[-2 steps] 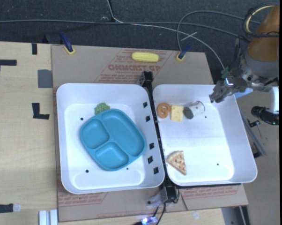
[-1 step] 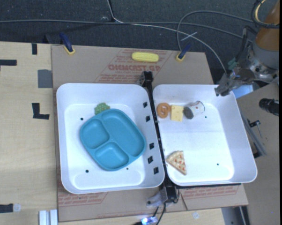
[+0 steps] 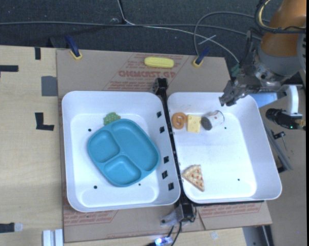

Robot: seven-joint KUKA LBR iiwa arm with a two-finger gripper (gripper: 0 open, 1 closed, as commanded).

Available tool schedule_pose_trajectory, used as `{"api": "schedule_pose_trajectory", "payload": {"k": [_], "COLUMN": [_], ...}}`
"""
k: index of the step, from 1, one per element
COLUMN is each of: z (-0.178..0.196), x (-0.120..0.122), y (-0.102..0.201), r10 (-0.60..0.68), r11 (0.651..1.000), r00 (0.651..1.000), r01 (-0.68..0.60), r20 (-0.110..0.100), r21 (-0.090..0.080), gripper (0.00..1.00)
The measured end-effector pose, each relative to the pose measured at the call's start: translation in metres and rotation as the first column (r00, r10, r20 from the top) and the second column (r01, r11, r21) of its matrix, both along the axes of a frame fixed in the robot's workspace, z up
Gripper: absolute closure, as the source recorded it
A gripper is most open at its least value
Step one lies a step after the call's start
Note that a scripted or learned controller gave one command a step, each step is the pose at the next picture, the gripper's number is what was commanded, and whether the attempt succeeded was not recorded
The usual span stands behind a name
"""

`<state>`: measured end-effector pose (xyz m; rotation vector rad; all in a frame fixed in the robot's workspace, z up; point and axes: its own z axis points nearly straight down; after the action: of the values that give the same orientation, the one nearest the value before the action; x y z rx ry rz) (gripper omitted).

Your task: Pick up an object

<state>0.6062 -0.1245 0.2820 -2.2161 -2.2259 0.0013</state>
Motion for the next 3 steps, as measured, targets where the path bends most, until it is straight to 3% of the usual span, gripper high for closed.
{"api": "schedule_pose_trajectory", "payload": {"k": [3], "z": [-0.015], "x": [-0.029], "y": [0.16], "r10": [0.002], "r11": [1.0], "r00": [1.0], "r01": [-0.002], "r20": [-0.002], "r21": [0.001], "gripper": [1.0]}}
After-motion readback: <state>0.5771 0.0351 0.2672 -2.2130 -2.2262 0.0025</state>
